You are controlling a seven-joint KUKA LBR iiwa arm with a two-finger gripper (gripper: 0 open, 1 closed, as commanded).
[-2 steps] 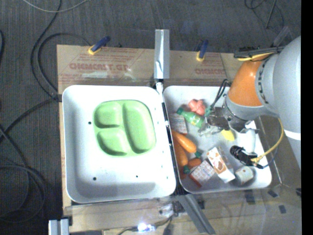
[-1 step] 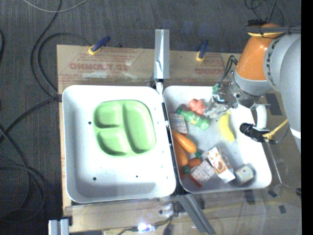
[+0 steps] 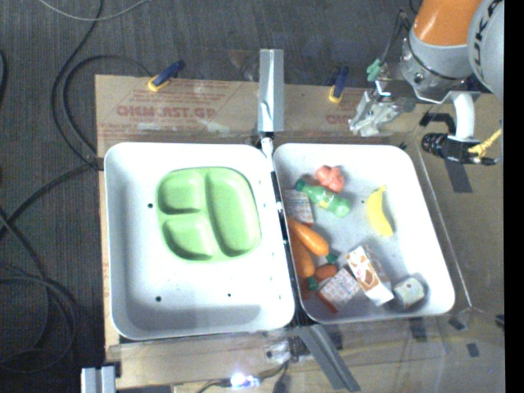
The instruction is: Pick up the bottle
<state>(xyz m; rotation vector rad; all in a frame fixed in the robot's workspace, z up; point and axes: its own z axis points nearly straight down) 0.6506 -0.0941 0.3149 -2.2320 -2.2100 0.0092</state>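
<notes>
The pincer (image 3: pixel 370 115) hangs above the right bin's (image 3: pixel 426 188) far rim; I cannot tell how it is set. The bottle (image 3: pixel 322 197) lies near the bin's far-left corner, touching a pink toy (image 3: pixel 330 176) and a packet (image 3: pixel 299 210), so a descent may nudge those. Open room lies toward the banana (image 3: pixel 377 210).

This looks like a robotics lab: a cardboard-covered bench (image 3: pixel 205 109) held by clamps (image 3: pixel 165 74) carries two white bins (image 3: pixel 131 301), loose cables (image 3: pixel 49 97) trail over grey carpet (image 3: pixel 246 15), and an industrial arm (image 3: pixel 450 31) reaches over toy food (image 3: pixel 379 211).
</notes>
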